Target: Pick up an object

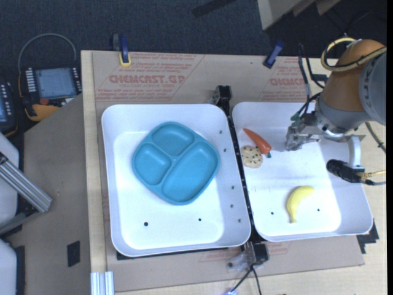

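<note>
1. The gripper (293, 140) is seen low over the right bin (353, 223), near its far edge, roughly midway along it; whether it touches the floor cannot be told.
2. Whether it is open or closed cannot be told, and nothing is seen held in it.
3. The carrot (257, 140) lies just beside the gripper, toward the bin's left wall; it is a small, smooth orange cone set at a slant.
4. The cookie (251, 157), a flat pale disc with dark specks, lies just at the carrot's near side, close to the left wall.
5. The banana (298, 201), yellow, curved and smooth, lies well apart from the gripper, toward the bin's near edge.
6. A blue plate (176, 162) with three compartments, glossy and round-cornered, sits in the middle of the left bin (123, 226).
</note>
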`<state>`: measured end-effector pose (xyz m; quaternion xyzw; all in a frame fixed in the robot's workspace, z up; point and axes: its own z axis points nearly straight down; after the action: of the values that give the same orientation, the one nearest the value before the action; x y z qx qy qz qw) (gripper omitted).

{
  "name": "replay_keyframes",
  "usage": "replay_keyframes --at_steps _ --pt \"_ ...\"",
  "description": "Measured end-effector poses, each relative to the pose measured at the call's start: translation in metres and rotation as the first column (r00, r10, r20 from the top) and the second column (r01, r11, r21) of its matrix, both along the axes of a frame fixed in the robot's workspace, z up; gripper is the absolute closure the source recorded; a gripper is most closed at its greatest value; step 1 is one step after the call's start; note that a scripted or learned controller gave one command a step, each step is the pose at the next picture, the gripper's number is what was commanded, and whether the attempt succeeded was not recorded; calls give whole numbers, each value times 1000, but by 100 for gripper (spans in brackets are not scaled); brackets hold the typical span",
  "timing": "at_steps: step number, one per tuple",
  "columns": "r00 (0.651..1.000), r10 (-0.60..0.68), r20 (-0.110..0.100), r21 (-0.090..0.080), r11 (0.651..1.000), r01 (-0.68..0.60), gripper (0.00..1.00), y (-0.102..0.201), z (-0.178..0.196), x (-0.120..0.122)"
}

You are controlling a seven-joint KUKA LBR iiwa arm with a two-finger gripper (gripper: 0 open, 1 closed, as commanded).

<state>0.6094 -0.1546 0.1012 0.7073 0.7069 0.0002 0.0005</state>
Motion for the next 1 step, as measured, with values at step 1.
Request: replay_keyframes --at_steps 1 --pt "1000 2 5 -2 1000 -2 100 -3 50 10"
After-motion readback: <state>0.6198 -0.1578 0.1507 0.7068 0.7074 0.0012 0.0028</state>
